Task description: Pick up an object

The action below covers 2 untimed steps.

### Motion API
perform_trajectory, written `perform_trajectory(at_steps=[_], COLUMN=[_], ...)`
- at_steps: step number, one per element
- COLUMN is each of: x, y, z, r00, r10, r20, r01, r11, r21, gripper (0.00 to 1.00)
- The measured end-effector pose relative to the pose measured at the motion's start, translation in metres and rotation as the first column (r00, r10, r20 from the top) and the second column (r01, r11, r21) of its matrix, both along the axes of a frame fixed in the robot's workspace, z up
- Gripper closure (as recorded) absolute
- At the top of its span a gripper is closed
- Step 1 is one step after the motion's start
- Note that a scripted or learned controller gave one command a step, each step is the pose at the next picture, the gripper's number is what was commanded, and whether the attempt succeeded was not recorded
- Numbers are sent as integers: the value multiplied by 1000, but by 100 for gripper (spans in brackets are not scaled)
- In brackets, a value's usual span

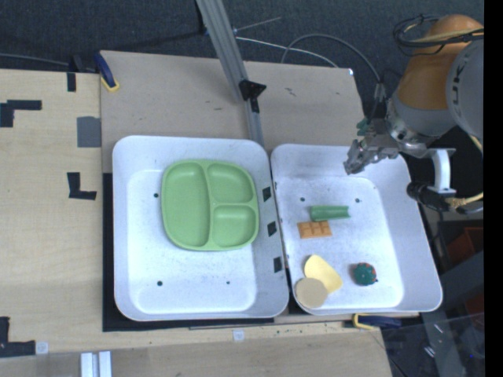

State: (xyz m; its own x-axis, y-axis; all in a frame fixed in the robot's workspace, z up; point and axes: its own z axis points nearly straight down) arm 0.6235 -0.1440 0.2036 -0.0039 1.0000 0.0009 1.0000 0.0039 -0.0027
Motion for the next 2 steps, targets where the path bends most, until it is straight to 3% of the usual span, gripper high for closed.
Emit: perform_trajectory(at_steps=[2], x=[-48], y=[98], z=[24], r00=[1000], r10=[3], r20=[0], r01=[-3], r11=[1000], r21=[1], gripper=[100])
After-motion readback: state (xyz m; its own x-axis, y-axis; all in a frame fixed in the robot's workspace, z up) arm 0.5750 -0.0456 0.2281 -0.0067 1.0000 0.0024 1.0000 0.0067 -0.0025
